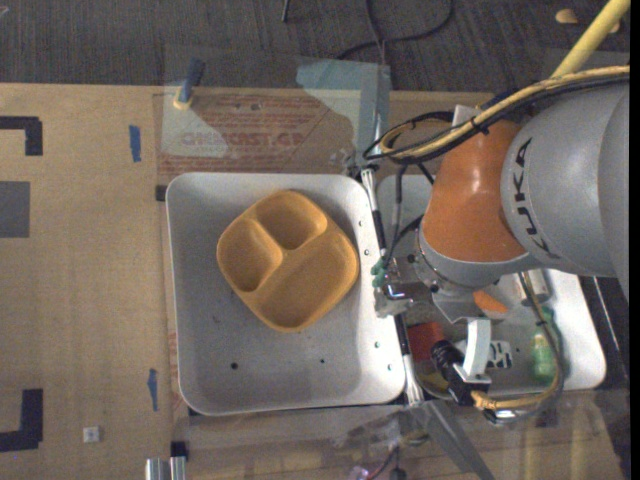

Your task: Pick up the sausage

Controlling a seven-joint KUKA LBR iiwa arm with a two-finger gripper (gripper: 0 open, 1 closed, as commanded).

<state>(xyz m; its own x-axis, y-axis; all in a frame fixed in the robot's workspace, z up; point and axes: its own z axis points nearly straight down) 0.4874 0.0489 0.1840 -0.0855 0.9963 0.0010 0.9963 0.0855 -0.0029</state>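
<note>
Two white bins side by side; the left bin (190, 298) holds a yellow divided plate (288, 258). Right of the plate, over the right bin (585, 358), the gripper (435, 313) hangs low under the orange-banded wrist; spread or closed, cannot tell. Sausage (425, 331), seemingly the dark red stub, lies right of the plate, close under the gripper.

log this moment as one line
arm: over right bin | yellow divided plate: in left bin | grasp: unconfirmed
</note>
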